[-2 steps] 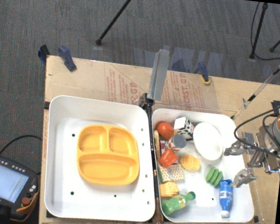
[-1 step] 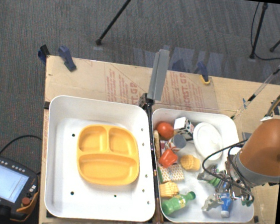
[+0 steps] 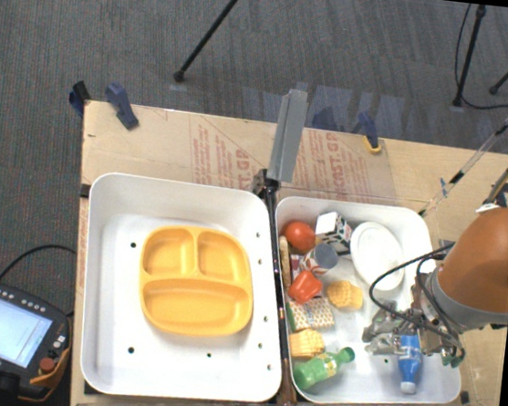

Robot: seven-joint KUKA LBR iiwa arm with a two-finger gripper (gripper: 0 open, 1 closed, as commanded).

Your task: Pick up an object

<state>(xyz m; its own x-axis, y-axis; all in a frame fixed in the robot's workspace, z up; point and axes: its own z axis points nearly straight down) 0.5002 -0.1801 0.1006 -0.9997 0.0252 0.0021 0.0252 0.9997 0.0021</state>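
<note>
Grey carpet surrounds a cardboard-topped table carrying two shallow white plastic bins. The left bin holds a yellow sectioned tray. Right of that tray, the other bin is cluttered; there the robot's hand hangs over a blue-and-white bottle, and I cannot tell its grip.

faint red printed lettering on the cardboard sheet, upside down, not legible

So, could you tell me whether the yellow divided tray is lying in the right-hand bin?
No, the yellow divided tray lies in the left bin, apart from the clutter.
</note>
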